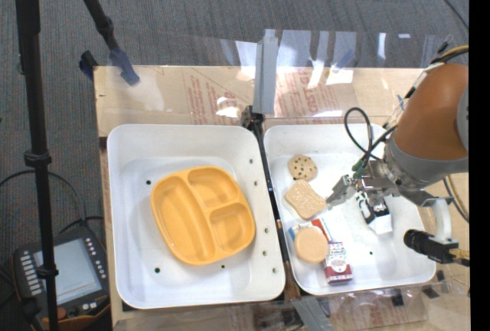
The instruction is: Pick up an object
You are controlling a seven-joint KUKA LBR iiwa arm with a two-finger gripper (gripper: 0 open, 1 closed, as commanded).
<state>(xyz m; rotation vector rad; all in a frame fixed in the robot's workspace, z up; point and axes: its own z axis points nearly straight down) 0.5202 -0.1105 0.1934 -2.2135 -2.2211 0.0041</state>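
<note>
The right bin (417, 264) holds a chocolate-chip cookie (303, 166), a tan square cracker (305, 199), a round pale bun (311, 244) and a small red carton (335, 258). My gripper (360, 204) hangs low over the middle of this bin, just right of the cracker. It is open, one grey finger (341, 190) pointing toward the cracker, and nothing sits between the fingers. The orange-banded wrist (432, 115) rises above it on the right.
The left bin (126, 168) carries a yellow divided plate (203, 213). A grey post (265, 77) stands behind the wall between the bins. Black cables (358, 130) loop off the wrist over the right bin's back.
</note>
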